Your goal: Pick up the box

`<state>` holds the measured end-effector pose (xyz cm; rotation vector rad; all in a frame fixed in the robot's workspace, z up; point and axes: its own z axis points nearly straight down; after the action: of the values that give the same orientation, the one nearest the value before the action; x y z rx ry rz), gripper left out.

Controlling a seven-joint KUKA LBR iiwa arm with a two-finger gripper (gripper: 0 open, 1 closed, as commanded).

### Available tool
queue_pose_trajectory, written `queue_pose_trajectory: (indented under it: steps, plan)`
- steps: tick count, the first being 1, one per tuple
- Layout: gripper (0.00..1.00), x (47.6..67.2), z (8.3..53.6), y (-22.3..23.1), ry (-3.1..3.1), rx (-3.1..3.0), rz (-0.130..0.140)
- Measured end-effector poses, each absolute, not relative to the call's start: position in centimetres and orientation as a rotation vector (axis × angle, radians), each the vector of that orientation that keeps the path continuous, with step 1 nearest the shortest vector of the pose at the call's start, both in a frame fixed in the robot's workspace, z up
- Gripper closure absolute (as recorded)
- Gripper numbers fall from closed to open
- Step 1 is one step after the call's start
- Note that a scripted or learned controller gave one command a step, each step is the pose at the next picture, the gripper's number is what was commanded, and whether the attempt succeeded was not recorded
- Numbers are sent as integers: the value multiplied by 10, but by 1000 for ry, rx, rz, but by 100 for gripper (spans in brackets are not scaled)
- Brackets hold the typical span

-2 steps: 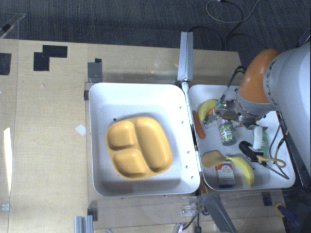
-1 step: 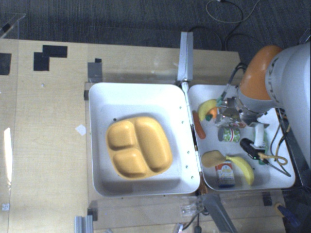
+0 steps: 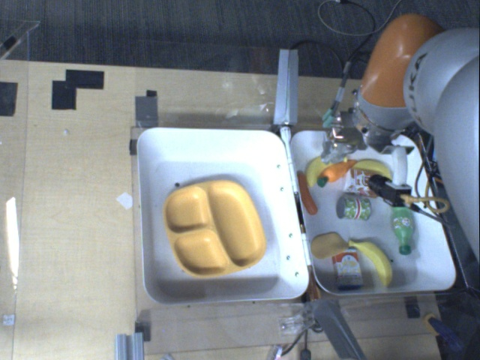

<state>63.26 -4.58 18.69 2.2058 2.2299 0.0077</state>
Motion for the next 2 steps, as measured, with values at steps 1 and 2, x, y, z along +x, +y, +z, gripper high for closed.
queue_pose_trajectory:
  steps: [1,2]
  plan:
    - [100,618,91,-108,2216,2220,6]
    - [100,663,87,-139,2609,1809,-16]
